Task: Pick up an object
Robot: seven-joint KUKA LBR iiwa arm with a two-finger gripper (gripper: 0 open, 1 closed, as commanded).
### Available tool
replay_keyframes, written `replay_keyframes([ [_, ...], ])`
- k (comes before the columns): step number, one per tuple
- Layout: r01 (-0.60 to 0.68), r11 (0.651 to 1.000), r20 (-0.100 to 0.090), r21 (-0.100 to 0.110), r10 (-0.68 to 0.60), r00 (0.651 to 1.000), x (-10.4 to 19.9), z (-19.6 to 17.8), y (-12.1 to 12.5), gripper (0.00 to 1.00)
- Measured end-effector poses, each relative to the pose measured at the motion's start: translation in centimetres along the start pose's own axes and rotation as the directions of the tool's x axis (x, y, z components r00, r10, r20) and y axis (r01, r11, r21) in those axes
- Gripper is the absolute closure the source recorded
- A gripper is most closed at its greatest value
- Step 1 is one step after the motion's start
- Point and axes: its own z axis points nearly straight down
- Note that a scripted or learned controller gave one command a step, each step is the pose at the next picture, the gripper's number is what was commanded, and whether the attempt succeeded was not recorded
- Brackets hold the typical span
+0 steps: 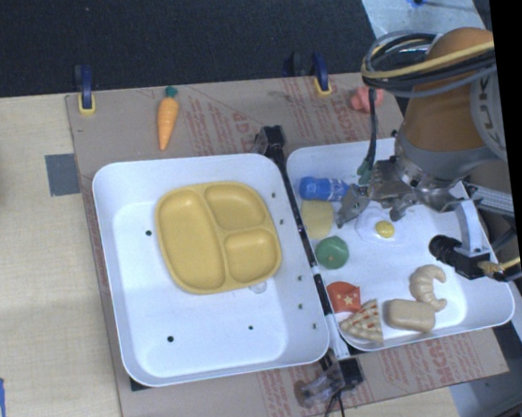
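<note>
Reaching gripper (359, 202) above right bin (497, 315)

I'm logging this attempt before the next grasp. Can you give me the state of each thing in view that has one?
end effector: low over the right bin, nothing visibly held
yellow divided plate: flat in the left bin, compartments bare
blue bottle: lying on its side
green ball: resting in the right bin
croissant: lying flat
pizza slice: flat by the bin's near edge
carrot: lying outside both bins
</note>
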Motion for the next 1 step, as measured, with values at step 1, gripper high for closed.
replay_keyframes([
  [1,0.010,1.000,-0.001,-0.009,-0.010,1.000,3.86,-0.09,2.64,0.00],
])
